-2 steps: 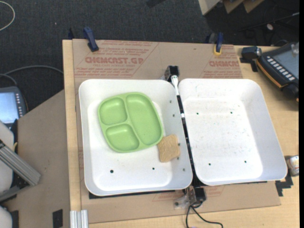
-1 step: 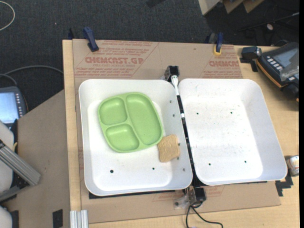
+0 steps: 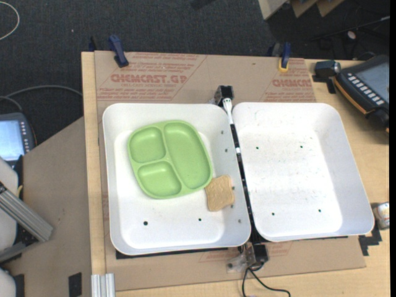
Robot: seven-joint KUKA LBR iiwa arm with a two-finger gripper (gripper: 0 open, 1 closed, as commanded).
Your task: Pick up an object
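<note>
A green plate with three compartments lies in the left white bin, toward its back and middle. A small tan square piece, like a slice of toast, lies flat just off the plate's lower right corner, close to the bin's right wall. The right white bin sits beside it, its floor bare apart from a few small dark dots.
Both bins rest on a brown cardboard sheet held by blue clamps at the back. A black cable clip sits between the bins at the back. A black and orange device lies at the far right.
</note>
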